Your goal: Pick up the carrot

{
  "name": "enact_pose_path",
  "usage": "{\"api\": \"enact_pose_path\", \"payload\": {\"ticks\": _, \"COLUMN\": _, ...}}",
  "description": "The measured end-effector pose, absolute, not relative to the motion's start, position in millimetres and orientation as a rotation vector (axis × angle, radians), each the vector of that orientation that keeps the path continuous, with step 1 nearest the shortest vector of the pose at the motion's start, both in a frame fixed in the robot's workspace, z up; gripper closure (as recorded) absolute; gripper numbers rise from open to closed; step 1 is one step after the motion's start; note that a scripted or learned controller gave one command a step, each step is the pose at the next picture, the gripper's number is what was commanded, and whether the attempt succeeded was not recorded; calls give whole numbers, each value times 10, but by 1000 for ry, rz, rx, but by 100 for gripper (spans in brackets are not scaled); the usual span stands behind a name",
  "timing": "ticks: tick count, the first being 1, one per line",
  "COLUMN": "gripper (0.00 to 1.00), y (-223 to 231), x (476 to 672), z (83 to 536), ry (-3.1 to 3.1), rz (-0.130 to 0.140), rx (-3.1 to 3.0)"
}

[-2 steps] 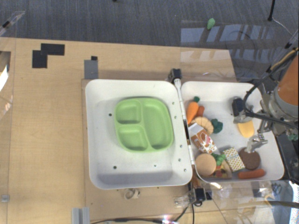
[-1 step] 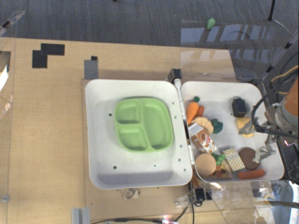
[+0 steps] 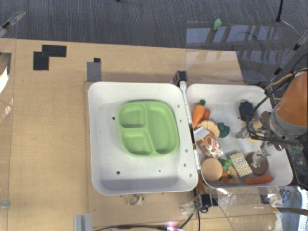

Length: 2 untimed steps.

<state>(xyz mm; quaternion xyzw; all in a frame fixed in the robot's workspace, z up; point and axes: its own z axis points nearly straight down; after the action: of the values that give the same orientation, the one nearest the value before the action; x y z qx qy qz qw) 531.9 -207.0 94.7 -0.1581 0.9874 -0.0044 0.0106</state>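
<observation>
Bins [image 3: 96,143]: 2 | green tray [image 3: 147,128]: 1 | carrot [image 3: 198,114]: 1, right bin | end effector [image 3: 255,129]: state unclear

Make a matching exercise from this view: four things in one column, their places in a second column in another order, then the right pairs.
Things
1. green divided plate
2. carrot
3. red sausage
4. small green object

Places
A. on the grey floor beyond the bench
B. in the left bin
C. near the right bin's front edge
D. near the right bin's back left corner, by the divider

Pairs: 1-B, 2-D, 3-C, 4-A
</observation>
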Motion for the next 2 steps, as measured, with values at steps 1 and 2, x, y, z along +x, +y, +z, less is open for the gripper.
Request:
{"api": "enact_pose_path", "payload": {"ticks": 1, "gripper": 0, "y": -1500, "x": 5439, "z": 2570, "ry": 3120, "rz": -4, "rx": 65}}
{"api": "enact_pose_path", "payload": {"ticks": 2, "gripper": 0, "y": -2035, "x": 5932, "z": 1711, "ry": 3133, "rz": -1, "rx": -139}}
